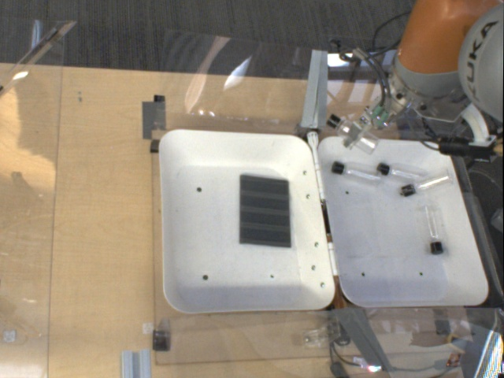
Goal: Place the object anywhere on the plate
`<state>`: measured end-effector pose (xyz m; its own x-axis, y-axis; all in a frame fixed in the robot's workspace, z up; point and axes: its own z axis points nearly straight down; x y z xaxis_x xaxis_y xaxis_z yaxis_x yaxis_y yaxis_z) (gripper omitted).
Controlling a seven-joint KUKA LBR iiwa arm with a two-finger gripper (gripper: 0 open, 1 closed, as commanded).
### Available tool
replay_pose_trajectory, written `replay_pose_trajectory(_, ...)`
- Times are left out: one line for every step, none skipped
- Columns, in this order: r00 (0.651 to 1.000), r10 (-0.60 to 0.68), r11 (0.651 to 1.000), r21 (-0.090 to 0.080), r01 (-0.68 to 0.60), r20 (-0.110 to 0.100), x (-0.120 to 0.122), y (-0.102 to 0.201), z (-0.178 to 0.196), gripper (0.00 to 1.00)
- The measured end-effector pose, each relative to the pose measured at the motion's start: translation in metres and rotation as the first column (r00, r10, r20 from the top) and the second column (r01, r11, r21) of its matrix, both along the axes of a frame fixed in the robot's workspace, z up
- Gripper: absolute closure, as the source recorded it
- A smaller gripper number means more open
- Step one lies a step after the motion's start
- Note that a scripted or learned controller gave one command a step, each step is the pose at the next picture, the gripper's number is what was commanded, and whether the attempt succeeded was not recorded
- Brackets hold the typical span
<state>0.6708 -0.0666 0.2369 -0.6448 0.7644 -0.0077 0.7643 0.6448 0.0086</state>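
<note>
The fingers [376, 120] are clamping one end of a clear tube [353, 138] with a black cap, holding it at a tilt over the far left corner of the right bin [472, 290], under the grey arm [441, 30] reaching in from the right. Three more tubes [361, 170] are lying scattered in that bin. The dark ribbed plate [265, 210] is sitting in the middle of the left bin [181, 235], well apart from the held tube.

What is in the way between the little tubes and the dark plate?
The raised rims where the two bins meet lie between the tubes in the right bin and the plate in the left bin. Nothing else visible blocks the way.
</note>
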Motion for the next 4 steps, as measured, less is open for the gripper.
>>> replay_pose_trajectory(0.93,0.366,0.93,-0.001,-0.366,-0.004,-0.02,0.064,-0.051,1.0)
replay_pose_trajectory(0.645,0.764,0.645,-0.005,-0.764,-0.003,-0.03,0.117,-0.05,1.0)
replay_pose_trajectory(0.258,0.966,0.258,-0.009,-0.966,-0.004,-0.038,0.165,-0.004,1.0)
replay_pose_trajectory(0.504,0.864,0.504,-0.007,-0.864,-0.002,-0.05,0.197,-0.139,1.0)
